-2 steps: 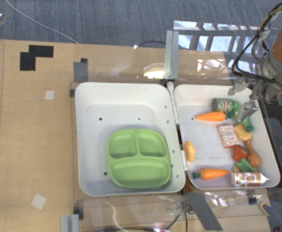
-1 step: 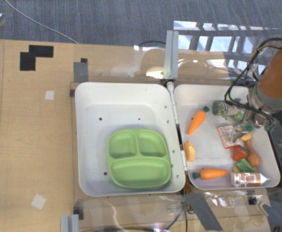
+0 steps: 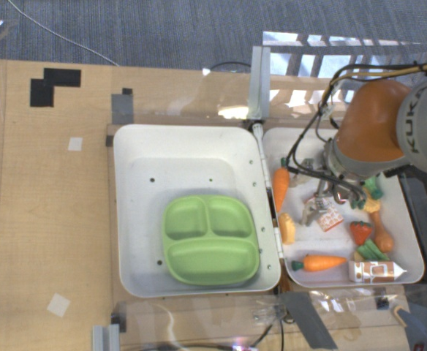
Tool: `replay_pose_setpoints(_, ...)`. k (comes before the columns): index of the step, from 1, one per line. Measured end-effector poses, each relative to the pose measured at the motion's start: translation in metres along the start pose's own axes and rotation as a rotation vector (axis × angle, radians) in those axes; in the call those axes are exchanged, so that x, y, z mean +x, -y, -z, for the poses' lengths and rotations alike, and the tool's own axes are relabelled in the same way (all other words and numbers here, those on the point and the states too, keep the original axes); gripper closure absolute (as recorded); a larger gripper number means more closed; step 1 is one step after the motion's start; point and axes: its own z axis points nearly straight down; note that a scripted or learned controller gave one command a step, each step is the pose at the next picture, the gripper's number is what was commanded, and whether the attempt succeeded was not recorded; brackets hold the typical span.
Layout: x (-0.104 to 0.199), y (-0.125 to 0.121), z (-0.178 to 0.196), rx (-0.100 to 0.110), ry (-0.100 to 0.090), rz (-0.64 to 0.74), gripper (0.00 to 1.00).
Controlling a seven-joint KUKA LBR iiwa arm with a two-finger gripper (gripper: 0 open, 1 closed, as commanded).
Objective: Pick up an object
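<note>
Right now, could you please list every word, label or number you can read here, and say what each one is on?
"KU": large dark letters on the grey arm, cut off by the picture's edge.
White bottle: an orange-brown label, print too small to read.
Small white packet under the gripper: red marks, too blurred to read.
Black squares on the bench: shapes, no text.

Arm (image 3: 389, 123) cut off by right edge, its orange band covers far part of right bin (image 3: 417, 258). Gripper (image 3: 322, 209) fingertips too small and cluttered to read against the small carton (image 3: 330, 219) beneath. Green item (image 3: 374, 187) half hidden under wrist. Print on bottle (image 3: 376, 271) unreadable.
</note>
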Motion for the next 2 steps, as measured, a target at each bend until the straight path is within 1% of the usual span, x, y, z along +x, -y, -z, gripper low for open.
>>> replay_pose_setpoints(1, -0.005, 0.003, 0.015, 0.005, 0.018, 0.002, 1.00)
replay_pose_setpoints(2, 0.018, -0.038, 0.175, 0.004, 0.007, -0.042, 1.00)
